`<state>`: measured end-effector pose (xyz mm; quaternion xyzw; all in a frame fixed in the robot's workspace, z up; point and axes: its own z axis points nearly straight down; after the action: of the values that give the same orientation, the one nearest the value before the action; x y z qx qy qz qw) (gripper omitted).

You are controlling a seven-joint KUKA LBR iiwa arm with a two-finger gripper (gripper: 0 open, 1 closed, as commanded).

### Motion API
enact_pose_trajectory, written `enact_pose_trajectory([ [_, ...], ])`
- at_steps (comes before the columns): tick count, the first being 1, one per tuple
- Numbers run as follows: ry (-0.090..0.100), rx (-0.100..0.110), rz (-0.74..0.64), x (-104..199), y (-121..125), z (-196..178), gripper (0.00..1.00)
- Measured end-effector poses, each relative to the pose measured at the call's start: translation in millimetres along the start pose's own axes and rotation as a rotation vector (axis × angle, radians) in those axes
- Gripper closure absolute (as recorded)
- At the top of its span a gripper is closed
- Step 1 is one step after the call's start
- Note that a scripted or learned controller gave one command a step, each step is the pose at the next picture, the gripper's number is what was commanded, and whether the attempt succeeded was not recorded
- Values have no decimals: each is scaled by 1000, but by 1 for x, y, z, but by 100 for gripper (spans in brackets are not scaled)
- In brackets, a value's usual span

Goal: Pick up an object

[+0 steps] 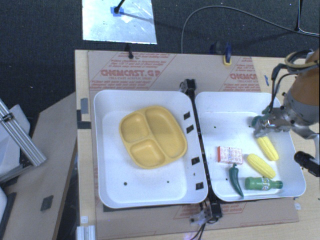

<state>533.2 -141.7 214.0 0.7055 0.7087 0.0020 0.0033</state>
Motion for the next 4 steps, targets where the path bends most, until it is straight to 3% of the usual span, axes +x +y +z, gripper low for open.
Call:
enact_pose_trajectory([
  [1, 1, 3, -1, 0, 2, -29, 100],
  [4, 5, 8, -6, 151, -21, -7, 100],
])
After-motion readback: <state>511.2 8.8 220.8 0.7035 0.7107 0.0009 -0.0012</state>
